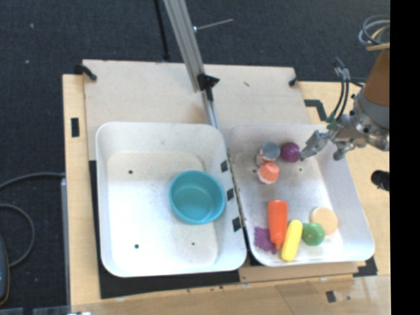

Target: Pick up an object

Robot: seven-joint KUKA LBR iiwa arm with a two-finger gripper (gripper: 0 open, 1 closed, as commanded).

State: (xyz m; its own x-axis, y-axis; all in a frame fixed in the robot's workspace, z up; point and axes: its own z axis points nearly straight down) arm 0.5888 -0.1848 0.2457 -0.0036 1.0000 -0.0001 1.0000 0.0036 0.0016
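I have the counter (144, 90) carrying two white bins: the left bin (118, 176) holds a teal bowl (196, 197), probably parked apart as too wide to grab. The right bin (341, 195) crowds the candidates: an orange cylinder (277, 220), yellow piece (291, 240) and purple ball (290, 152). My claw (319, 143) hovers right of that ball; whether it's released or clenched, I cannot tell. No labels readable.

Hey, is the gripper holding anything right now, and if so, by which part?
Nothing is seen held. The gripper hovers over the right bin, beside the purple ball, with no object between its fingers.
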